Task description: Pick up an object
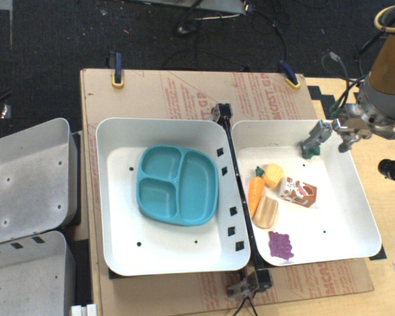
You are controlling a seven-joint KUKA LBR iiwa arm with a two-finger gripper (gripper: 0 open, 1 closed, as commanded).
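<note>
The right bin (345, 226) holds several toy foods: an orange carrot (256, 193), a yellow piece (273, 174), a brown-and-white carton (297, 192), a tan bread piece (266, 212) and purple grapes (280, 245). My gripper (328, 146) hangs over the bin's far right part, above and to the right of the carton. It is open, with nothing between its fingers (313, 141). All the foods lie apart from it.
A teal divided plate (178, 184) lies in the left bin (118, 242). Black clips line the divider between the bins (234, 176). Spare white trays (26, 176) sit off the bench at the left. The right bin's near right floor is bare.
</note>
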